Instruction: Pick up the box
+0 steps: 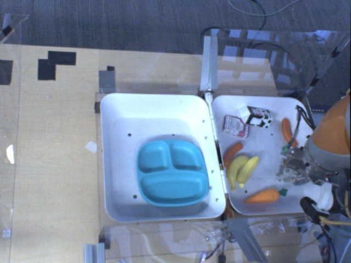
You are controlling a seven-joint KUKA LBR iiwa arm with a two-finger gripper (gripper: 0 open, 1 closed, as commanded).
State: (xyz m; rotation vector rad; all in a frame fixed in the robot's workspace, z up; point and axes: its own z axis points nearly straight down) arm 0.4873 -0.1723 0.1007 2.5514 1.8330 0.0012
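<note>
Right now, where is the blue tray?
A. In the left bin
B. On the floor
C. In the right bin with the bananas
A: the blue tray lies in the left bin, while the bananas sit in the right bin.

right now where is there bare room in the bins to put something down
Bare floor: the left white bin above and left of the blue three-compartment tray. The right white bin is crowded: pink box, yellow bananas, orange carrot and end effector; only its top-left corner is bare.
</note>
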